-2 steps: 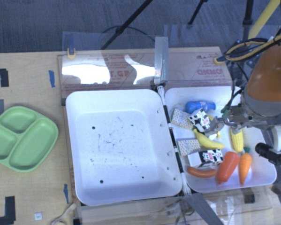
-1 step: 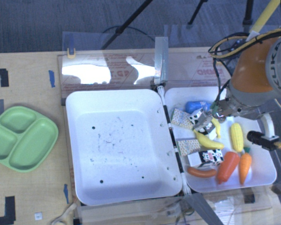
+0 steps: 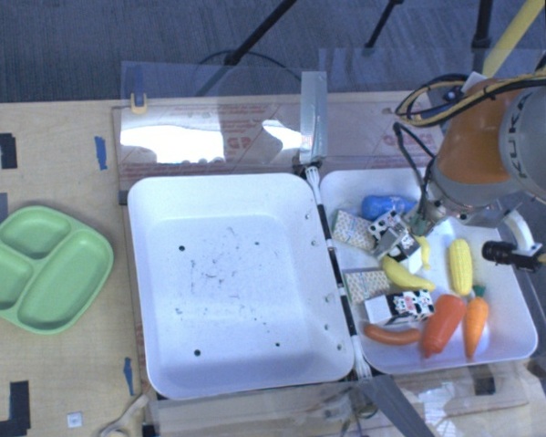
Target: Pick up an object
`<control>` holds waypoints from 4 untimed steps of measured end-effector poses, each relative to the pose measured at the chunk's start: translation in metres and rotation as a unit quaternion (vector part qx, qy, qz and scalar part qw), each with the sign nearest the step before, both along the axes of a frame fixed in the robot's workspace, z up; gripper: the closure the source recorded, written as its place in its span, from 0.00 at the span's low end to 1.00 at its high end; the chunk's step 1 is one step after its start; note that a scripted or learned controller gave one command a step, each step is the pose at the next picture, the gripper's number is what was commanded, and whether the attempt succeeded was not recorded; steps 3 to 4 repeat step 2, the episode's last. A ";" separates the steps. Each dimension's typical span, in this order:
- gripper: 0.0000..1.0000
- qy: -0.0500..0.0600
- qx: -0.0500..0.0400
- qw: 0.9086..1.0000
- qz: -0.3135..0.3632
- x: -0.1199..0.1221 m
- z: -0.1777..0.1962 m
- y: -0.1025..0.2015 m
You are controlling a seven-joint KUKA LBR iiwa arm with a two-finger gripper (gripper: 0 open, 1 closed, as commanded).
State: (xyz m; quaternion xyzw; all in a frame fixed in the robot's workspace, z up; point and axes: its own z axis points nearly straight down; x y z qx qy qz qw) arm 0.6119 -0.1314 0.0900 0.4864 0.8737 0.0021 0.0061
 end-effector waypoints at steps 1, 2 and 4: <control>1.00 -0.008 -0.001 1.000 0.000 0.005 0.022 -0.002; 1.00 0.005 0.002 0.987 -0.162 -0.008 0.095 0.050; 1.00 0.005 0.002 0.987 -0.162 -0.008 0.095 0.050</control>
